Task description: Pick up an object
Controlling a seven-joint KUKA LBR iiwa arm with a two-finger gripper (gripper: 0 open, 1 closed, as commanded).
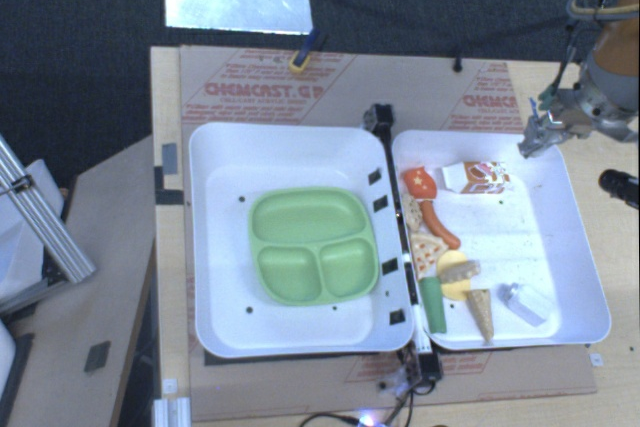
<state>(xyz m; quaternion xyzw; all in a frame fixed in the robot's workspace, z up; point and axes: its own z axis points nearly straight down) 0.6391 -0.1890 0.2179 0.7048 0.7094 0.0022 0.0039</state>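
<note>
- Left bin [215, 150]: holds a green divided plate [312, 245], lying flat near centre, three compartments, all bare. Not a likely target; wide and flat, poor purchase for a two-finger pincer.
- Divider between bins [392, 215]: black clips along the seam from 12 to 6 o'clock. Most of the right bin's items crowded against it.
- Right bin [575, 215], along its 9 o'clock wall, top to bottom: red tomato-like piece [420, 182], orange sausage [441, 224], pizza slice [427, 250], yellow piece [455, 277], green cylinder [432, 305], cone [482, 313]. Several touching or overlapping.
- Towards 12 o'clock in the same bin: small red-and-white carton [477, 177], lying flat, apart from the cluster.
- Towards 5 o'clock: small clear or grey bottle-like item [524, 302], lying alone; outline faint against the white floor.
- Pincer [535, 137]: at roughly 1 o'clock over the right bin's rim, raised, nothing seen between the fingers. Open or closed: cannot tell at this resolution.
- Task status, judged: no object picked yet; candidates all in the right bin. Carton nearest to the pincer, at its 8 o'clock.
- Risks, judged:
  - Descent from present spot likely to meet the bin rim rather than an item.
  - Cluster at the seam: fingers may wedge against the wall or catch two items at once.
  - Carton flat on the floor: low profile, may slide instead of lifting.
  - Rounded pieces may roll out on closure.
</note>
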